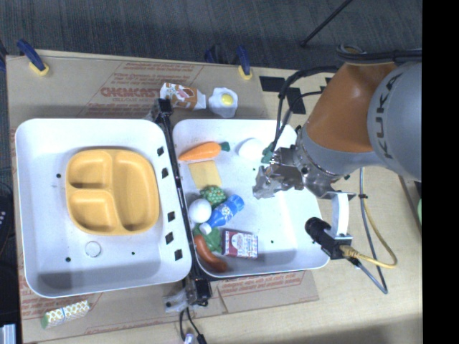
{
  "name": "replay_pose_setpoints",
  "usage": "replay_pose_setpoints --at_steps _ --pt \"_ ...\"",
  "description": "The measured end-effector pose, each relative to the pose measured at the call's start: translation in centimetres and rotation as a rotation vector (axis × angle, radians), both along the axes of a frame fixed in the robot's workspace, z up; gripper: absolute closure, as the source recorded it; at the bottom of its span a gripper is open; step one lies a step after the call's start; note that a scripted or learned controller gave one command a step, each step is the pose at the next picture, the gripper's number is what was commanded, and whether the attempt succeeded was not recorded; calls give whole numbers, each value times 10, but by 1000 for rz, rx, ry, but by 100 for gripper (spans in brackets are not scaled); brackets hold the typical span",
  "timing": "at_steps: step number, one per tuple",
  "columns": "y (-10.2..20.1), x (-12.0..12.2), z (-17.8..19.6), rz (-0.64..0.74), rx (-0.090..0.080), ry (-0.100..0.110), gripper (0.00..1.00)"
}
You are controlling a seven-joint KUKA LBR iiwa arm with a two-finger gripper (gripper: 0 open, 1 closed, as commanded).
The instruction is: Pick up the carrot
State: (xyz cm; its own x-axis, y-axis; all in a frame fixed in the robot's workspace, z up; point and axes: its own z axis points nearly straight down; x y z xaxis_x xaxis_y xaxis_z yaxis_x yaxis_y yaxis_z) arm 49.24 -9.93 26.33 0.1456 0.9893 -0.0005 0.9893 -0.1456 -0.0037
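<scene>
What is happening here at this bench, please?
A grey KUKA arm reaches in from the right over the right bin. Its pincer hangs above the bin's middle, to the right of the toy food, with nothing visibly in it. The carrot lies untouched near the bin's upper left corner, above a yellow cheese slice. More toys, such as a white egg and a small red carton, lie below. The left bin holds a yellow divided plate.

a yellow divided tray (113,190) sits in the left bin (43,264). the right bin (301,260) holds a yellow cheese slice (203,173), broccoli (212,194), a white egg (199,211), a blue bottle (226,209), a red carton (239,244) and a sausage (209,254).
</scene>
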Motion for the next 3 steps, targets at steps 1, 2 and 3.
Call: replay_pose_setpoints --at_steps 1,2,3 --pt "31 -17 -72 130 1 2 100" --pt "-12 -16 -18 233 1 -1 100" --pt "27 -16 -11 130 0 -2 100"
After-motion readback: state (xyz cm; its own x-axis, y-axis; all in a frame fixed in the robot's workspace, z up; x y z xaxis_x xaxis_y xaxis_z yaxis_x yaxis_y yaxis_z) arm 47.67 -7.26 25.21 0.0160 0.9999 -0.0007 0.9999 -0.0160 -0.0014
